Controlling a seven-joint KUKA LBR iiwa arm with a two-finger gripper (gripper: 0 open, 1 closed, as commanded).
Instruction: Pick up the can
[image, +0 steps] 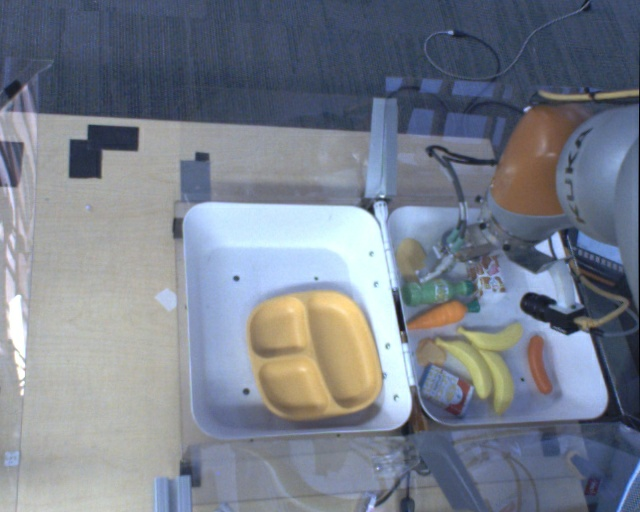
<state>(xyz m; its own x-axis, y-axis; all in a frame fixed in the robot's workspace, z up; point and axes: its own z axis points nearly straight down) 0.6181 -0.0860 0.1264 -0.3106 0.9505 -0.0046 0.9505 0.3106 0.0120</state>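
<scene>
Camera view had my hand (462, 243), its grip state hidden from me, over the right bin's (590, 405) upper part, while the can (446, 388) lay on its side at the lower edge: I judged it light, rigid, slick, best pinched across its body.

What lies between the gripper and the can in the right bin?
In the camera view, a green bottle, a carrot and bananas lie between the gripper and the can.
</scene>
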